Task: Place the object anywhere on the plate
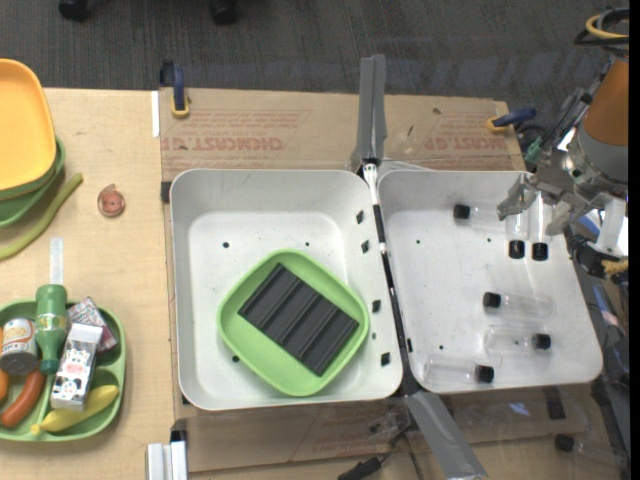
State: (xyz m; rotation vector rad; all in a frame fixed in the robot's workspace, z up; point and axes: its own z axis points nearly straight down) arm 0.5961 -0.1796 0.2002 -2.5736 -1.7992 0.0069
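A green plate (236,338) lies in the left bin (200,208), towards its front. A dark grey ridged slab (298,314) rests flat on the plate, covering most of its middle. My gripper (528,250) hangs over the right bin (440,268) near its far right side. Its two black fingertips (516,249) stand apart, and I see nothing between them. Several small clear pieces with black caps (491,300) lie scattered on the right bin's floor, below and to the left of the gripper.
The bins' shared wall (380,268) runs between plate and gripper. On the bench to the left stand stacked yellow and green dishes (22,138), a green tray of toy food (60,368) and a small pink disc (111,202). Clamps (176,93) hold the cardboard at the back.
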